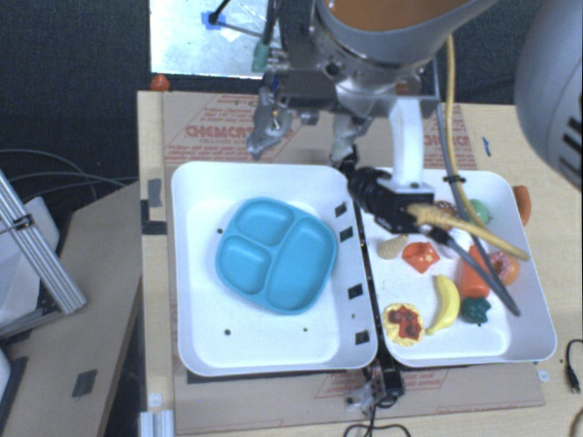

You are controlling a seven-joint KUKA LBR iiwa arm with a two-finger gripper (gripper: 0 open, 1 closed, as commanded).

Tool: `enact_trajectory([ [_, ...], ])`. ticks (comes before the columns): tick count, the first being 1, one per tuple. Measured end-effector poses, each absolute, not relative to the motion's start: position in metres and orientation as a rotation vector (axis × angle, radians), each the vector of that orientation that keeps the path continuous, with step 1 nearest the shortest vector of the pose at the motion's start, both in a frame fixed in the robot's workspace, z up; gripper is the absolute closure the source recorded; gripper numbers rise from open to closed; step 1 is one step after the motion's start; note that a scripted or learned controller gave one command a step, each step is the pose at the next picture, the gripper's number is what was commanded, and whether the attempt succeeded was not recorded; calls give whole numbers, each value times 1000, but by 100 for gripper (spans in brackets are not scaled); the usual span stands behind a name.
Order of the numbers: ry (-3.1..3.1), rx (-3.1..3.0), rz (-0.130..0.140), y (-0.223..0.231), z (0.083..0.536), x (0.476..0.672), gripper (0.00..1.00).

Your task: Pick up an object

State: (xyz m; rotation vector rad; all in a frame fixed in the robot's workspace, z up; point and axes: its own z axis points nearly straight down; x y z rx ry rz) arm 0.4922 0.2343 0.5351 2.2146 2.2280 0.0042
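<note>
Camera view: the grey two-finger gripper (303, 139) hangs wide open and empty over the back rim of the left white bin (209, 335), which holds a blue three-section plastic plate (276, 253), while a yellow toy banana (444, 303) lies in the right white bin (496, 337).

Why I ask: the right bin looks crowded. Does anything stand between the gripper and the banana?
Nothing lies on the banana. The gripper hangs over the bins' back rim, so a straight path would likely pass above the red toy. The pizza and broccoli sit close on either side of the banana.
</note>
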Motion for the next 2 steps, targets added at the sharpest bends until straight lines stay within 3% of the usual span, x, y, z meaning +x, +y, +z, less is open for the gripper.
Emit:
enact_trajectory([
  [1,2213,2219,16,232,536,662,0],
  [2,2226,2213,6,234,546,657,100],
])
